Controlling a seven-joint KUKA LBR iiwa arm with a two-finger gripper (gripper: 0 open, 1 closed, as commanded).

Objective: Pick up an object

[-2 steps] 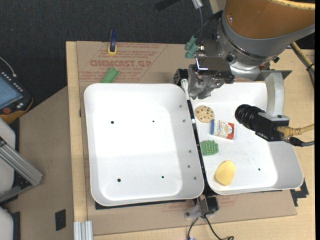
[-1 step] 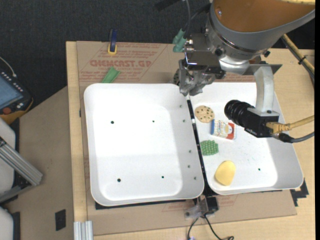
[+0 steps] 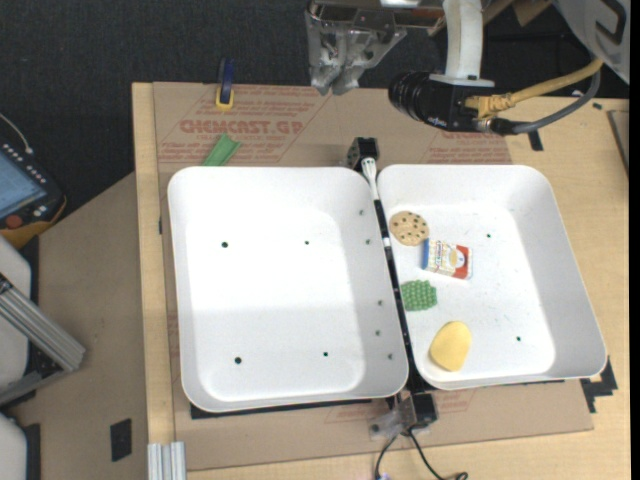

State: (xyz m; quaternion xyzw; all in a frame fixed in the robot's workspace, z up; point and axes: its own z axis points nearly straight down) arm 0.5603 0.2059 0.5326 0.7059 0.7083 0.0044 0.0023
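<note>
Objects — cookie (image 3: 408, 227), carton (image 3: 446, 259), green piece (image 3: 417, 295), yellow lump (image 3: 451, 346) — crowd the right bin (image 3: 540, 268) near its divider, while we see our end effector (image 3: 335, 68) raised beyond the bins, grip state unclear.

A round tan cookie with dark chips (image 3: 408, 227) lies flat in the right white bin (image 3: 540, 268), toward the frame's centre near the bin's left wall. Just below and right of it sits a small white, red and blue packet (image 3: 447, 259), tilted. Below that lies a green bumpy square piece (image 3: 418, 295), and lowest, a smooth yellow lemon-like object (image 3: 451, 346).
</note>
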